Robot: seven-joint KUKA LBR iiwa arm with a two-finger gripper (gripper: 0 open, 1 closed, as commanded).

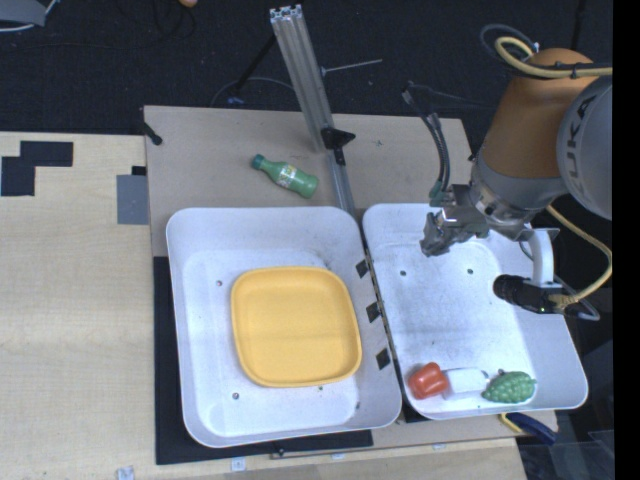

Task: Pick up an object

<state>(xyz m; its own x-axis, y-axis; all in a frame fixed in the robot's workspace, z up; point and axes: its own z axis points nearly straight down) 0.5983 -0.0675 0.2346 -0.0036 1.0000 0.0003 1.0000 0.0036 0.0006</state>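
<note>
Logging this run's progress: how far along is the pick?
Nothing looks picked yet. The gripper hangs over the upper part of the right bin, away from the red piece and the green piece, which lie at the bin's near edge. The yellow plate sits in the left bin. Reaching, grasping and lifting remain.

Smooth yellow plastic plate (pixel 296 325), matt white bins (pixel 195 268) — scuffed, speckled — ribbed metal rail (pixel 303 68), pale wood-grain bench (pixel 70 298)

A robotics lab: a grey industrial arm with an orange band (pixel 545 118) reaches over two shallow white plastic bins (pixel 200 268) on a plywood surface (pixel 220 138), with a bare aluminium extrusion post (pixel 305 73) and loose black cables (pixel 150 8).
</note>
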